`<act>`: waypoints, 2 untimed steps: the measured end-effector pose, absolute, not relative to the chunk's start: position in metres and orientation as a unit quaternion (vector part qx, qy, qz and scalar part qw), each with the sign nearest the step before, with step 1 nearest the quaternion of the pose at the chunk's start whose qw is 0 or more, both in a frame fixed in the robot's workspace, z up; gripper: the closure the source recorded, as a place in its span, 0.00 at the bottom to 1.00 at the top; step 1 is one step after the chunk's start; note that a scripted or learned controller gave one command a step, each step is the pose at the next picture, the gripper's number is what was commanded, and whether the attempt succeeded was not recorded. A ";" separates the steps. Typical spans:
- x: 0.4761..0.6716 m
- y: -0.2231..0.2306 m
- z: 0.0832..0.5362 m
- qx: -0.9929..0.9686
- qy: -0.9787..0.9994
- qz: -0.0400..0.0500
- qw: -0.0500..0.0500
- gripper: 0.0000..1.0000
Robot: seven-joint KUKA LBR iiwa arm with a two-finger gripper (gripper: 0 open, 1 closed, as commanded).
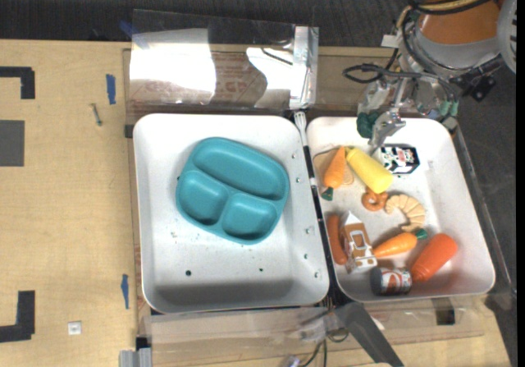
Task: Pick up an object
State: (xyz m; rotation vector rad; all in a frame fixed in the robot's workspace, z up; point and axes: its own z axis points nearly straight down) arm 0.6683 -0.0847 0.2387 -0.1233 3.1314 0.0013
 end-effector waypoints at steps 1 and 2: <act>0.669 -0.085 0.272 -0.001 1.000 0.000 0.006 1.00; 0.605 -0.067 0.273 -0.021 1.000 0.000 0.004 1.00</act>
